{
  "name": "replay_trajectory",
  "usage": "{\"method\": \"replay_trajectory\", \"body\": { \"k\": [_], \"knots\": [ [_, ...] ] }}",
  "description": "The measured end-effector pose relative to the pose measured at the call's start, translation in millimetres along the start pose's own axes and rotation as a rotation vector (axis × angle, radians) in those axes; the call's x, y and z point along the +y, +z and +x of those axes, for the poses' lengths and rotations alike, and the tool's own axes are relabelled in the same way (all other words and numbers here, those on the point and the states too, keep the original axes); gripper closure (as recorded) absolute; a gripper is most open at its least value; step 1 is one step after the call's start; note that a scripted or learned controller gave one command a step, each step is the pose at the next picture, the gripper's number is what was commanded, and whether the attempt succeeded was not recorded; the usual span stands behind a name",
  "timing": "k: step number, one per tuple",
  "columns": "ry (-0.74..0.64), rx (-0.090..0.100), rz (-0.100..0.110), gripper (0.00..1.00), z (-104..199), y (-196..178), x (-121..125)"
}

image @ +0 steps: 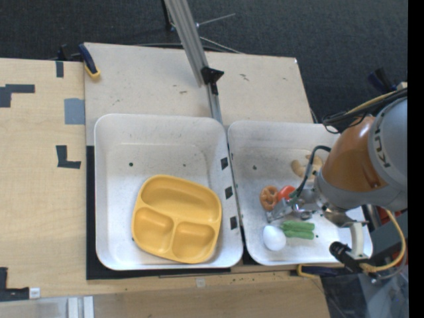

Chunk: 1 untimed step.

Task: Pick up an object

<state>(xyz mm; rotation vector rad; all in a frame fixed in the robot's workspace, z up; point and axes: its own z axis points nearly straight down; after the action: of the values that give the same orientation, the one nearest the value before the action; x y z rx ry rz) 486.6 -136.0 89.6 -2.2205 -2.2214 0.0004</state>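
Camera view: pincer (286, 207) sits low among the right bin's (265, 141) small items, grip state indiscernible.

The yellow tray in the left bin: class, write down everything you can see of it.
The yellow tray is a rounded-square plate with a smooth, plastic look, divided by raised ridges into three compartments: one long one along its far side and two smaller ones nearer the camera. It lies flat and right way up on the floor of the left bin, in the near right part, turned slightly askew to the bin's walls. Its compartments hold nothing. Its right corner sits close to the bin's right wall; whether it touches cannot be told.
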Motion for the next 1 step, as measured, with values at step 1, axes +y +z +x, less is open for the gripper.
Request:
{"method": "replay_trajectory", "body": {
  "k": [1],
  "knots": [
    [-0.001, 0.001, 0.001, 1.00, 0.5, -9.7, -0.3]
  ]
}}
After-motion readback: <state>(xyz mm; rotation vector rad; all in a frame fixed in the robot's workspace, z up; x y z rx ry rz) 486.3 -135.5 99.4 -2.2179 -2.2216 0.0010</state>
